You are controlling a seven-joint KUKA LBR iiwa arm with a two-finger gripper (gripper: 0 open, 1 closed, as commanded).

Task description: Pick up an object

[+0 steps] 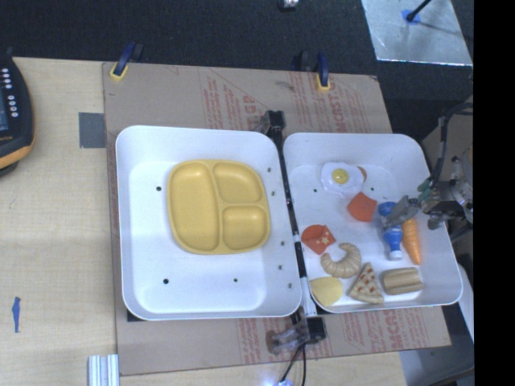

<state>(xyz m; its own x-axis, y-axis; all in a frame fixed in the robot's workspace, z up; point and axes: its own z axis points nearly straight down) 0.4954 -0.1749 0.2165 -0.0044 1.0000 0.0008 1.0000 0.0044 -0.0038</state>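
Nothing was lifted yet: the two-finger gripper [422,203] hung at the right white bin [438,296] beside the small blue-and-white plastic bottle [392,236], and whether its fingers were spread or closed could not be told.

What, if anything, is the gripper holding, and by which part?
It cannot be told: the gripper sits over the right bin near a blue bottle and carrot.

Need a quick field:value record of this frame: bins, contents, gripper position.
left bin: holds a yellow divided plate
right bin: holds toy food
right bin items: fried egg, orange block, red piece, croissant, pizza slice, bread roll, carrot, blue bottle, yellow wedge
gripper: at the right bin's right edge, above the blue bottle and carrot
grasp: nothing visibly held
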